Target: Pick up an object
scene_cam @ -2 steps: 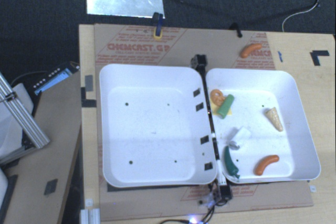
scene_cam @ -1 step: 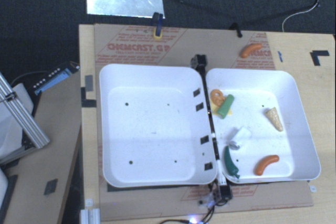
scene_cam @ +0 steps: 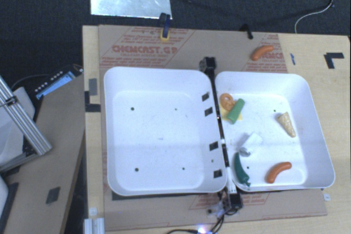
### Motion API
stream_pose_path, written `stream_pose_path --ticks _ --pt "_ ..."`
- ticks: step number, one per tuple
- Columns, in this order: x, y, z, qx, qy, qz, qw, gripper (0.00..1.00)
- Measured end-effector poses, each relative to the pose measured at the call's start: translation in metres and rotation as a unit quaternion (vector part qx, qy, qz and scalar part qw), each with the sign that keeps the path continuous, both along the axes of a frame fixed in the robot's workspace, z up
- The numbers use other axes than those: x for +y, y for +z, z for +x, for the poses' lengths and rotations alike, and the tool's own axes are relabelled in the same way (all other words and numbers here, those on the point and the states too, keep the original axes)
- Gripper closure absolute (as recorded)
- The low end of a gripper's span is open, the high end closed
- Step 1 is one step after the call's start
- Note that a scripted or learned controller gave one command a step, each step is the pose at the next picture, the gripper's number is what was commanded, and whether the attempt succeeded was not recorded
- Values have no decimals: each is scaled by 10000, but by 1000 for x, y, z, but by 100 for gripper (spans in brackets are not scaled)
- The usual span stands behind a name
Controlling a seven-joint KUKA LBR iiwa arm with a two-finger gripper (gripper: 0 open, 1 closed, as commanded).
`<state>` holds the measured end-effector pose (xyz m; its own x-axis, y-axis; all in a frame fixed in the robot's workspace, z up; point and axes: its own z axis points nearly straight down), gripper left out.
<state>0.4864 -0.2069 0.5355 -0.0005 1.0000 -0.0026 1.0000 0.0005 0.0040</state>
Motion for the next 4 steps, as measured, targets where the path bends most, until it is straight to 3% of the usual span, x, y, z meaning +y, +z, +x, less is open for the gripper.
stream_pose_path --ticks 1,2,3,4 --pt "2 -248 -1 77 0 35 10000 100" --pt "85 -79 2 -94 64 3 9999 100" --pt "45 -86 0 -3 -8 -1 10000 100" --pt "66 -68 1 -7 23 7 10000 100"
